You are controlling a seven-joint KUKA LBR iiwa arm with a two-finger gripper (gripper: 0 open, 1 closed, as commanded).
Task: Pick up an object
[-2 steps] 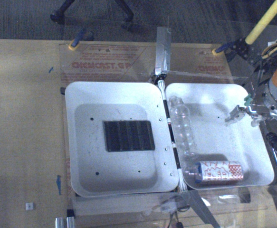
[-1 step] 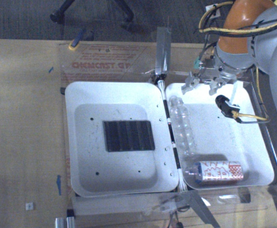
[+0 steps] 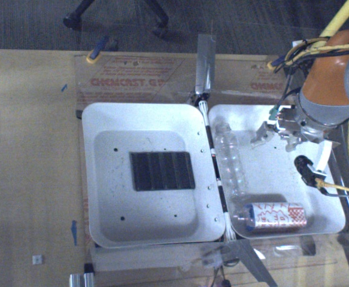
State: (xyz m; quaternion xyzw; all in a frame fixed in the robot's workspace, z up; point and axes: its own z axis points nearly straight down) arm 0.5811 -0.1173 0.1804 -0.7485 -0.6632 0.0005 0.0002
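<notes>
Bins sit side by side in the middle of the frame. The left bin (image 3: 102, 124) holds a dark ribbed rectangular pad (image 3: 162, 170) lying flat near its centre. The right bin (image 3: 336, 217) holds a clear plastic bottle (image 3: 229, 160) lying along its left wall, and a can (image 3: 276, 215) with red and white print lying on its side at the lower edge, just below the bottle's end. The arm (image 3: 330, 82), grey with an orange band, reaches in at the upper right. Its gripper (image 3: 270, 130) hangs over the upper part of the right bin, to the right of the bottle and well above the can. Whether its fingers are spread or closed cannot be told, and nothing is seen between them.
</notes>
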